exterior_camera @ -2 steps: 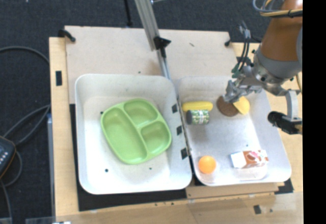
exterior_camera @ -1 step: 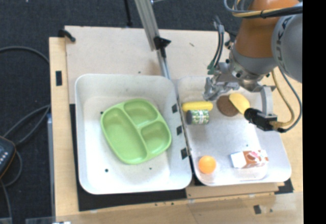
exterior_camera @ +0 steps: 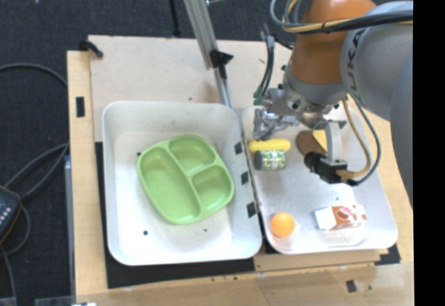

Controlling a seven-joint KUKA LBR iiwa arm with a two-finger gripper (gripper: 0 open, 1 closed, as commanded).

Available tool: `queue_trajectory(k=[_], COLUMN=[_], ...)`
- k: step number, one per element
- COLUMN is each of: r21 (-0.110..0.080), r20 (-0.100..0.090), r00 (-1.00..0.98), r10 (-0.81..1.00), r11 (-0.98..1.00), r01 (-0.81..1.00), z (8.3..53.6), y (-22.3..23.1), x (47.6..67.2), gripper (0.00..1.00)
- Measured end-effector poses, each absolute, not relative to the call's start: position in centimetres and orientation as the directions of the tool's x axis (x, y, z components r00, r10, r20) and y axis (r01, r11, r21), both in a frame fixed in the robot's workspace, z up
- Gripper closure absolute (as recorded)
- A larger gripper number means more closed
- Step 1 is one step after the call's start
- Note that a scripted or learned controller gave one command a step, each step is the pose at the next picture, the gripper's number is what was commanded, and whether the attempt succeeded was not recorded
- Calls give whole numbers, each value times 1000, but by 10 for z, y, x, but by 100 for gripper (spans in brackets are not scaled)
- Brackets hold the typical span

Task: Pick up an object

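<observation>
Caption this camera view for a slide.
Gripper above a yellow-lidded jar in the right bin; green tray in the left bin.

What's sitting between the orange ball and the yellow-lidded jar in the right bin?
Nothing: in the camera view, only bare white bin floor separates the orange ball from the jar.

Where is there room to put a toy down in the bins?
Left bin: bare strips around the green tray. Right bin: open floor between the orange ball, the red-and-white packet and the yellow-lidded jar. Crowded under the gripper.
</observation>
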State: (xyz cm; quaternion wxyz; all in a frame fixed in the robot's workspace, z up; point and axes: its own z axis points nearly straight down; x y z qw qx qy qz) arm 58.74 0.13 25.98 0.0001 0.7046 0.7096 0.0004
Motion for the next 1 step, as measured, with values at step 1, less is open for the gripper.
queue_trajectory(k=[1], r21=[-2], r20=[0], r00=[-7], r10=[1000], r11=[7], r01=[1000], z=[239], y=[52], x=[597], gripper=[100])
